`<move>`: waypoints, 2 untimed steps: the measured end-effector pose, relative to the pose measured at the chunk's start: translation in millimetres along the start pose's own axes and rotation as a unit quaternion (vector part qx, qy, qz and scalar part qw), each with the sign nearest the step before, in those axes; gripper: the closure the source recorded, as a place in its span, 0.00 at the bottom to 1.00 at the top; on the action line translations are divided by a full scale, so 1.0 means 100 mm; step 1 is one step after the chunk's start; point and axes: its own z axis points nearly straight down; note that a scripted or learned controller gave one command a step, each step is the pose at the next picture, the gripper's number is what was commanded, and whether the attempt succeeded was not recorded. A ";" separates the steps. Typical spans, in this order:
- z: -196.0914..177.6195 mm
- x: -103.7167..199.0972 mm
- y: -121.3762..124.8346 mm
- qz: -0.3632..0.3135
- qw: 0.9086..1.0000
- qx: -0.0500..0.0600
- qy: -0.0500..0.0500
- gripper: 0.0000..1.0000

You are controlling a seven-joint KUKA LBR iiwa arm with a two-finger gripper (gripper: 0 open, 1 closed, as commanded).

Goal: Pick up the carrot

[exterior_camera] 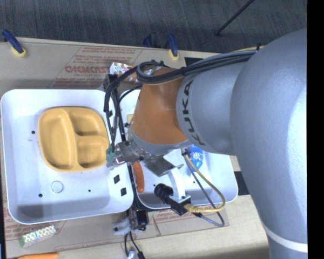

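The carrot (139, 178) lies in the right bin (230, 190), hard against that bin's left wall, its length running from far to near. It sits directly below the wrist end of the arm (216, 112), where the jaws would be; the orange band and a tangle of black cables cover that part, so whether the jaws are released or clenched cannot be told, nor whether they touch the carrot.

The left bin (16, 144) holds a yellow divided tray (73, 138) with three compartments, placed toward its far right. In the right bin, a blue and white object (195, 158) shows just right of the wrist, partly hidden by the arm.

The arm reaches in from the right, its broad grey body crossing over most of the right bin, with the wrist pointing down above the gap between the two bins. A yellow cable (208, 206) loops along the right bin's near edge. Both bins rest on the cardboard-covered worktop (70, 58).
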 end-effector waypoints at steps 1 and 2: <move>-0.67 -0.51 -0.04 0.148 0.989 -0.002 0.000 1.00; 0.00 -0.42 -0.13 -0.057 0.998 -0.001 0.000 1.00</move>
